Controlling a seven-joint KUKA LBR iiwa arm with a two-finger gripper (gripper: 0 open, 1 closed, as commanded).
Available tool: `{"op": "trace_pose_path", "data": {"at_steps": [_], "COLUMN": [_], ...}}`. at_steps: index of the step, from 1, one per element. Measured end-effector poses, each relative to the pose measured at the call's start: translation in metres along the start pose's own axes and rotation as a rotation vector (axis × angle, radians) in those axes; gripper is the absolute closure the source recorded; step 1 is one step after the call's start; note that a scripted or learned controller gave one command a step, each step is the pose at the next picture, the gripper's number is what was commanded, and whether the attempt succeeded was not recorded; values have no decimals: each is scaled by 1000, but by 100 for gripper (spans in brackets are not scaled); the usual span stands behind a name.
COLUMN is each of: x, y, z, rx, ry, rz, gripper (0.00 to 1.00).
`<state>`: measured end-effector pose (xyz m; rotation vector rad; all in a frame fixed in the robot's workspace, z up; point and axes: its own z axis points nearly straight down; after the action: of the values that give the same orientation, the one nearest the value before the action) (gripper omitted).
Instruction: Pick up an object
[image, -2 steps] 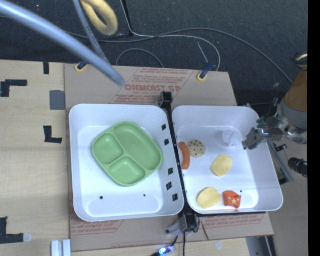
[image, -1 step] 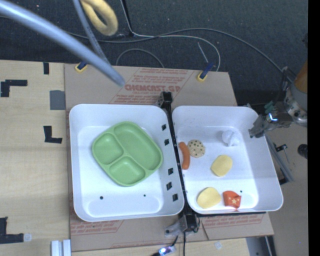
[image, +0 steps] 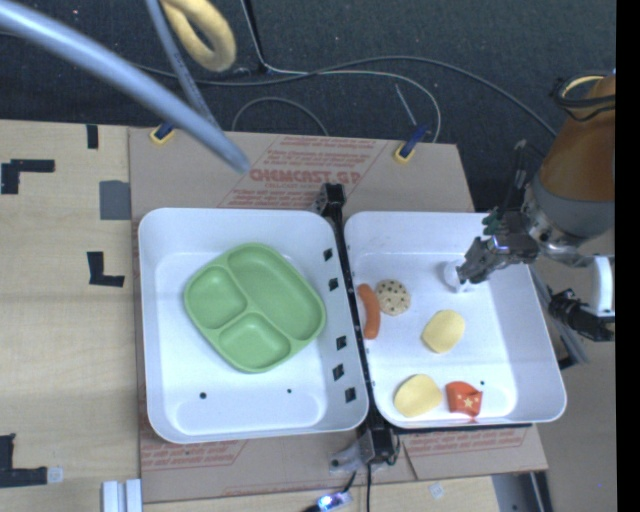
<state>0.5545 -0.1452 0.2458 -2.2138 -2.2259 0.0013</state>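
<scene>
arm (image: 575, 170) reaches in from right, wrist angled down-left | gripper (image: 468, 272) low over right bin (image: 520, 300), finger state cannot be told | yellow piece (image: 443, 331) just below fingers, apart | cookie (image: 392, 296) to their left

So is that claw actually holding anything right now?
No. The claw hangs over the right bin with nothing between its fingers; the food pieces lie apart from it on the bin floor.

Green divided plate (image: 254, 307) in white left bin (image: 160, 330); right bin (image: 520, 330) white; orange sausage (image: 370, 310); speckled tan cookie (image: 392, 296); two yellow lumps (image: 443, 331) (image: 418, 395); red piece (image: 463, 398), lower right.
</scene>
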Motion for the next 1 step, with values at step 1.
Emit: {"op": "trace_pose_path", "data": {"at_steps": [1], "x": [45], "y": [-9], "z": [4], "rx": [0], "ry": [-1], "rz": [1], "gripper": [100]}}
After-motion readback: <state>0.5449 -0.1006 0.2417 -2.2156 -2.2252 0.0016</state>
